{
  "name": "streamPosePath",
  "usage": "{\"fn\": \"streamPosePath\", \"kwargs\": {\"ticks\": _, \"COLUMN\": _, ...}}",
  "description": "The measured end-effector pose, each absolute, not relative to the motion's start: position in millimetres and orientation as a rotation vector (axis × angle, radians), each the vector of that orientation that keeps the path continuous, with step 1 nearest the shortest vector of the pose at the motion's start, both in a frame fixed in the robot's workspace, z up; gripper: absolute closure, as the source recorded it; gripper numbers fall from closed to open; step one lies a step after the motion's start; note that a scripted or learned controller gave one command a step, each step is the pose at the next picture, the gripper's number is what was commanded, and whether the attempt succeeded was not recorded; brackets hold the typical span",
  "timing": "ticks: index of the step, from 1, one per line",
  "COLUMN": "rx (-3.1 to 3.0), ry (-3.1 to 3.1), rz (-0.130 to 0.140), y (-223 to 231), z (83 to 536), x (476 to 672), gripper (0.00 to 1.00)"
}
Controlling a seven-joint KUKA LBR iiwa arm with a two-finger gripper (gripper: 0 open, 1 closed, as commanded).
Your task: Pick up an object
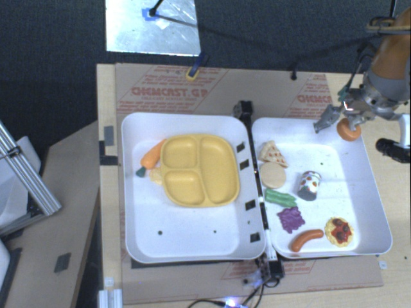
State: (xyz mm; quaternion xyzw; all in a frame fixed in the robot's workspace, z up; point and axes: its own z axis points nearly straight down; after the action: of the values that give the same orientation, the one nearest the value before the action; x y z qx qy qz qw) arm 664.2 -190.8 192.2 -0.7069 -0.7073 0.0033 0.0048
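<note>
The gripper [339,115] stands at the upper right corner of the right bin [366,172], fingers spread, one grey finger [326,117] reaching toward the left. A small orange round object [349,130] sits directly under the wrist at the bin's far rim; whether it lies between the fingers or merely beside them cannot be settled from this angle, so no grasp is recorded. The remaining candidates lie well apart from the gripper, lower in the same bin: a toast-like wedge [272,153], a pale round disc [273,175], a green pod [280,198], a purple cluster [292,219], a small grey can [309,185], a sausage [306,239] and a pizza-like round [339,231]. The left bin [138,172] carries a yellow divided plate [196,170] with a carrot [152,154] touching its left edge. Assessment: the orange object is the nearest target. Recommended practice is to centre the fingers over it, descend squarely, and keep clear of the rim, since a round piece against a wall is liable to roll or squirt out on closing. Confirm the hold before lifting.
</note>
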Motion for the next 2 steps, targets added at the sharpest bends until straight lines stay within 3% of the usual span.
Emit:
{"fn": "streamPosePath", "kwargs": {"ticks": 1, "rx": -2.219, "ry": -2.226, "rz": -0.002, "y": -190.0, "z": 202.1, "x": 667.0, "gripper": 0.0}}
{"fn": "streamPosePath", "kwargs": {"ticks": 2, "rx": -2.215, "ry": -2.229, "rz": 0.0, "y": -189.2, "z": 144.4, "x": 675.7, "gripper": 0.0}}
